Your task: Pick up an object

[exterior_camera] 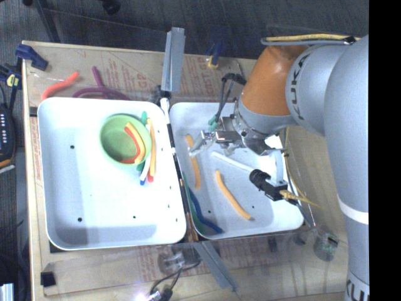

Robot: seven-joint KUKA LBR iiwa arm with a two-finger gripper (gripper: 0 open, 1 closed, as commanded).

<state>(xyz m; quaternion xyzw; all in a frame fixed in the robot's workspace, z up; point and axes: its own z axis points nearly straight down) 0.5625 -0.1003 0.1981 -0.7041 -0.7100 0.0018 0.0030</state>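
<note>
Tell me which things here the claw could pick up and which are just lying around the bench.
For the job:
claw
orange sticks in the right bin
green bowl and colored sticks in the left bin

Lying about:
orange tube and purple tube outside the bins
blue clamp

Arm [332, 74]: fat rounded grey casing, dark "KUKA" lettering on the shell, broad orange band [269, 86] above wrist. Wrist end is silver metal w/ a small teal bit and thin black cables looping off it. White stripe low on right segment.
</note>
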